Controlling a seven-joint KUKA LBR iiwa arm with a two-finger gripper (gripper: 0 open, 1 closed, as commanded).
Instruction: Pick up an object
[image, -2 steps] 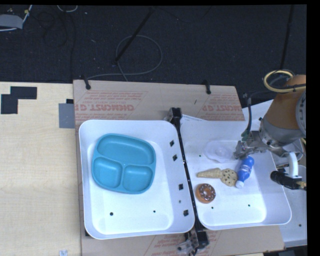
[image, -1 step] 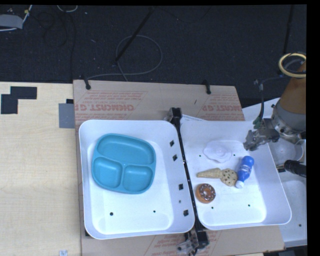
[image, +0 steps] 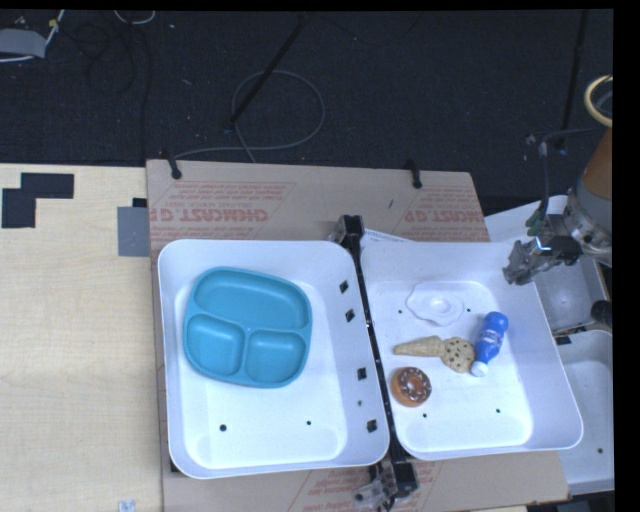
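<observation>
Right now you have the gripper hovering at the far right corner of the right bin, just over its rim, with the grey arm running off the right edge behind it. It reads as a small dark cluster against the pale bench, and from this slant you cannot tell how wide it stands; nothing shows in its grasp, and it seems to touch none of the objects.

Your candidates all lie in the right bin, well apart from the gripper. A blue bottle with a white cap lies tilted near the middle of the bin, toward its right wall. Just left of it, an ice-cream cone toy lies on its side, its speckled scoop end touching or nearly touching the bottle's cap. Toward the far edge, a white fried-egg shape lies flat and barely stands out from the bin floor. A brown doughnut sits nearer the front, close to the divider between the bins.

In the left bin, a blue sectioned plate lies flat in the far left part, its three compartments facing up. Both bins rest on a cardboard sheet.
</observation>
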